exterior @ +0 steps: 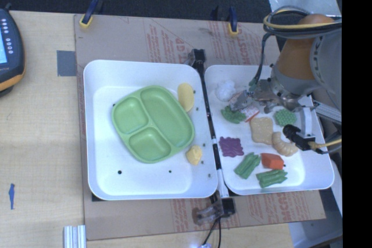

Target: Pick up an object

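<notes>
Over the right bin [325,174] the grey arm [302,61] reaches in from the right, and its gripper [247,103] hangs low near the bin's upper left part. Whether it is released or clenched I cannot tell, since the wrist and cables hide that part. Just beside the gripper lie a white crumpled lump [225,90] and a leafy green piece [232,115]. Further down the same bin rest a tan slice of bread [262,130], a purple bunch of grapes [231,147], a green pea pod [247,165], a small red piece [272,161] and another green pod [271,178] near the lower edge. A round green piece [285,117] sits toward the right side, partly under the arm.

The left bin [99,177] holds a green divided plate [152,123]. A yellow piece [185,96] touches the plate's upper right rim, and a smaller yellow piece [194,154] lies just beside its lower right corner.
</notes>
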`<state>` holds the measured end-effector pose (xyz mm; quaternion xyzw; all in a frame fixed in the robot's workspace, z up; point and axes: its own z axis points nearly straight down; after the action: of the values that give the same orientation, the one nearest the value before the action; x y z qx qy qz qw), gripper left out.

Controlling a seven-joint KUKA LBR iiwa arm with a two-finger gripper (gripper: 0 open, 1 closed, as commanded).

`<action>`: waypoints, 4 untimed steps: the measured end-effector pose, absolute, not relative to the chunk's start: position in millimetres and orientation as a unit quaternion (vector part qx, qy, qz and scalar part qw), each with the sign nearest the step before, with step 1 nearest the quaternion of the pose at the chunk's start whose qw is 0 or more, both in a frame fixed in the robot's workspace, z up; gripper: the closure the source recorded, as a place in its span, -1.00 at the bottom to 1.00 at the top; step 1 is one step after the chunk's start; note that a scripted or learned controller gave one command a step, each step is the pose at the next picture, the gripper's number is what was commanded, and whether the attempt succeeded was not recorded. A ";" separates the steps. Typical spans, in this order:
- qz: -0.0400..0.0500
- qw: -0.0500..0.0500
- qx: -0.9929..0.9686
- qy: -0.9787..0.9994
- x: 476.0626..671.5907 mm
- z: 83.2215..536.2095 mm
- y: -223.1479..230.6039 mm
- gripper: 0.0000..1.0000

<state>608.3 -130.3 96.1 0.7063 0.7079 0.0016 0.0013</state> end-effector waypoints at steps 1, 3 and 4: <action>-0.019 -0.023 0.701 0.713 647.6 90.0 -114.6 -1.00; 0.001 0.001 0.705 0.709 630.3 95.4 -114.6 -1.00; 0.002 0.002 0.705 0.710 630.4 108.4 -115.5 1.00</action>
<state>630.4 -115.5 108.4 0.7046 0.7096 0.0019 0.0022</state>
